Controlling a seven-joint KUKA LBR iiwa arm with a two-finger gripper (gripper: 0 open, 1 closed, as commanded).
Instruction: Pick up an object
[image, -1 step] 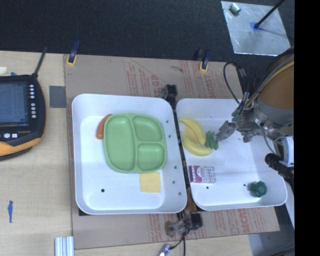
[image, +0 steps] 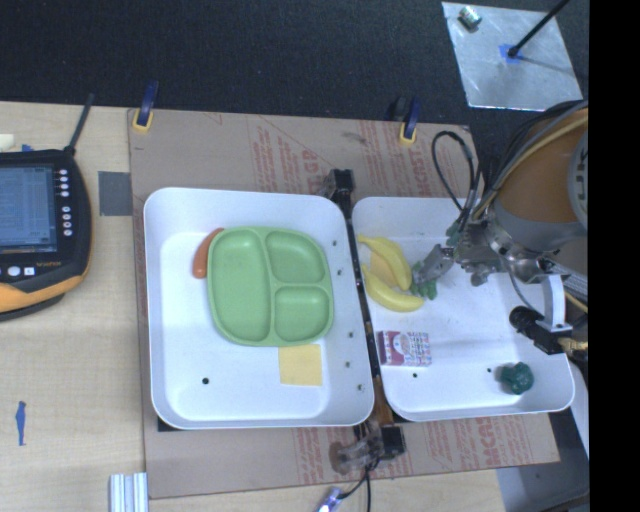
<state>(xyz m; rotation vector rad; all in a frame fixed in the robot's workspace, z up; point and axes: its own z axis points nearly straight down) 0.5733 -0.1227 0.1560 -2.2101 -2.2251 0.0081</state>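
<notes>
Hand of the grey arm low in the right white bin, just beside the curved yellow plastic bananas; its opening cannot be told. Nothing lifted; grasping and raising remain.

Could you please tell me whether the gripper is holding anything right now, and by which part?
It cannot be told: the gripper is beside the yellow bananas in the right white bin.

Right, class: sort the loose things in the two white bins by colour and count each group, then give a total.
Green: 2, the divided plate and the small dark green object
Yellow: 2, the bananas and the yellow square
Orange: 1, the orange piece
Red and white: 1, the packet
Total: 6
</notes>
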